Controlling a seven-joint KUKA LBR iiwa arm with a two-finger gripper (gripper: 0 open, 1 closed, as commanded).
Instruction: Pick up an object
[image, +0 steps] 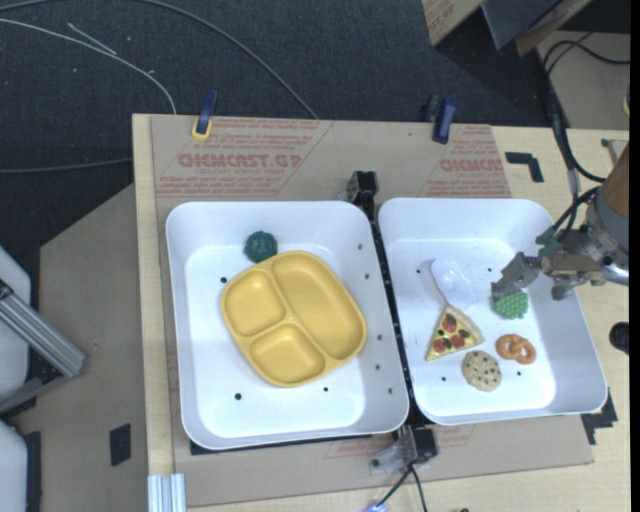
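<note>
White bins sit side by side on the bench: the left bin (190, 330) and the right bin (570, 385). The gripper (522, 278) is over the right bin, near its right wall, reached in from the right. Its state cannot be told; no item is visibly gripped.

Right bin contents:
- A green item (510, 301) lies directly below the gripper tip, touching or just beside it.
- A pretzel (516, 348) lies just in front of the green item.
- A cookie (482, 371) lies near the pretzel, to its left and closer to the front wall.
- A pizza slice (452, 334) lies left of the pretzel, near the bin centre.
- A white item (449, 279) lies behind the pizza slice, hard to make out against the bin floor.

Left bin contents:
- A yellow tray (292, 318) with three compartments occupies the centre, tilted.
- A dark green item (261, 245) lies just beside the tray's rear edge.

Cables run across the dark floor behind the bench.
</note>
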